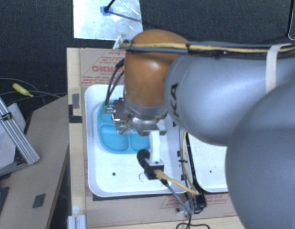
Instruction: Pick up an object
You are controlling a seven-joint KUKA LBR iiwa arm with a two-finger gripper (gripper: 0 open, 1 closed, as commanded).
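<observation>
The grey arm (224, 94) reaches in from the right and covers most of the right half of the scene. Its orange band (145, 75) stands over the far part of the left bin (97, 178). Below the band the metal wrist points down into that bin, with the pincer (133, 127) under it. The wrist hides the pincer from above, so I cannot tell whether it is released or clenched, or whether it touches anything.

The one loose object that shows is a light-blue thing (114, 136), flat and smooth with rounded corners. It lies on the floor of the left bin, towards its far-left corner. Its right part runs under the wrist and is hidden there, and its left edge lies close to the bin's left wall. The near part of the bin floor is bare white with a few small dark marks.

The right bin (212, 175) sits just beside the left one, and the arm covers most of it. Both bins rest on a brown cardboard sheet (97, 66) with red print, which lies on the desk (52, 142). Beyond the cardboard, at the far side, a shiny foil sheet (107, 13) lies on dark cloth.
</observation>
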